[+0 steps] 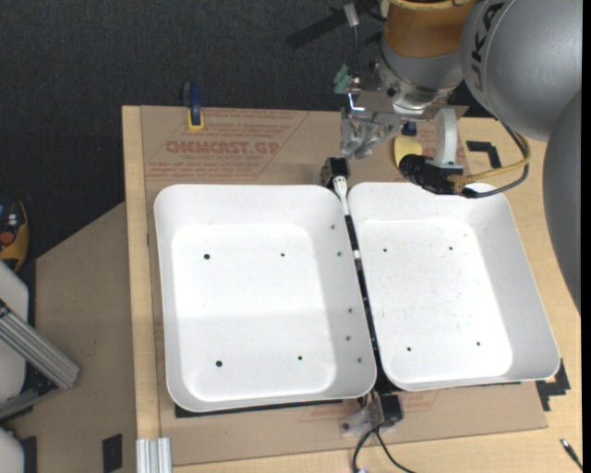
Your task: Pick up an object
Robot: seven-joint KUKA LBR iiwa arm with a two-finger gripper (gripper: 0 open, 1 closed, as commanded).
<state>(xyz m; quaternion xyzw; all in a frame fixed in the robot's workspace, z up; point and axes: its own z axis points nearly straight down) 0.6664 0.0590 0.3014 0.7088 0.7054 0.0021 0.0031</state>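
Two shallow white bins checked, left bin (162, 277) and right bin (538, 309), set side by side and touching along the middle seam on the brown board (240, 148). Noted on both floors: small dark dots, and fine specks in the right bin. Located the gripper (363, 139) beyond the far rims, above the board near the seam and outside both bins, hanging from the grey arm (526, 55) below the orange band (420, 28). Cannot tell whether released or clenched; tip too small and cluttered to read, and nothing made out in its grasp. Cannot tell with confidence where the task's thing is. Only candidate: a small yellow piece (406, 148) just beside the gripper, behind the right bin's far rim, next to a black fitting (434, 174); may equally be part of the rig. Judged status: pick not done, nothing seen lifted. Remaining: settle on a target, bring the gripper over it, descend, close and raise. Risk judged high of closing on nothing, given no plain target within reach.
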